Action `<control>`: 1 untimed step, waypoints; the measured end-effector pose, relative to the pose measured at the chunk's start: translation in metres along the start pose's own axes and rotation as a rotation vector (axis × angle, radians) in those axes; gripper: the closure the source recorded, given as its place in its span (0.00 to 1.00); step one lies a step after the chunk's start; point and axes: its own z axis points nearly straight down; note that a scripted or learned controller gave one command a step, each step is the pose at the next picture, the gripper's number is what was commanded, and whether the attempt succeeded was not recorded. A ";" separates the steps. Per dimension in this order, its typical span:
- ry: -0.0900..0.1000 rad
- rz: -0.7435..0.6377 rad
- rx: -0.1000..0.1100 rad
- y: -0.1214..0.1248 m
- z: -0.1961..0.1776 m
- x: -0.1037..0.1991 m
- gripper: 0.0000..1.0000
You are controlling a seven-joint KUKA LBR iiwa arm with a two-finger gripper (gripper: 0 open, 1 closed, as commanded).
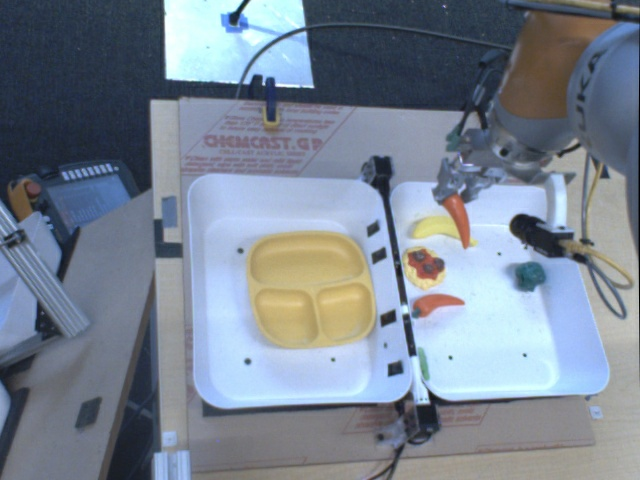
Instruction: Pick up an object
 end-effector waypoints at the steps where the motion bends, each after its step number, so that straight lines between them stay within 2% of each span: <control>1: 0.000 0.000 0.001 -0.006 0.012 0.050 1.00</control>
